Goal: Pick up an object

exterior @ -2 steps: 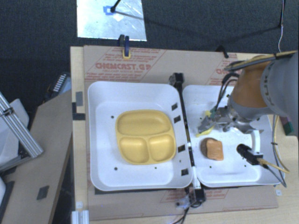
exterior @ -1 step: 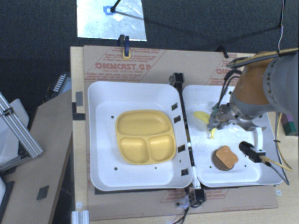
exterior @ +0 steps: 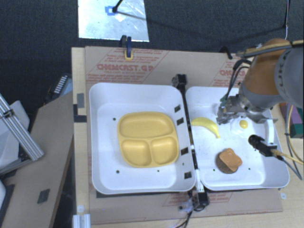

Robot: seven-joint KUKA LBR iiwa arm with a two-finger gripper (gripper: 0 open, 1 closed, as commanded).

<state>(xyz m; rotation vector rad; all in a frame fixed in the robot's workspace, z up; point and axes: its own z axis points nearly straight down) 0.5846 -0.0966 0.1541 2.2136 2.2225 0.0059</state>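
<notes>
Nearest the camera, a brown bun-like piece [exterior: 229, 160] is seen lying in the near part of the right bin [exterior: 256, 175], apart from everything else. Farther back in the same bin a yellow banana [exterior: 205, 125] is laid flat on the floor, close to the wall shared with the left bin [exterior: 102, 127], its curve arched toward the far side. A small round yellow piece [exterior: 243, 124] is found to its right. The gripper [exterior: 228, 112] is poised low between the two, near the banana's right end. Whether the gripper is released or clenched cannot be told from this slant, and nothing is seen held in it. The left bin is occupied by a yellow divided tray [exterior: 145, 139].

The banana is judged the likeliest thing to be taken, since it lies close to the gripper. It is probably a light moulded toy, stiff or only slightly yielding. Its smooth skin may well slip or twist out of a poor hold. It is best grasped across the thick middle, closing on its narrow width. The tapered ends are best avoided, as a squeeze there would likely push it away. The small round piece would be expected to roll if nudged.
</notes>
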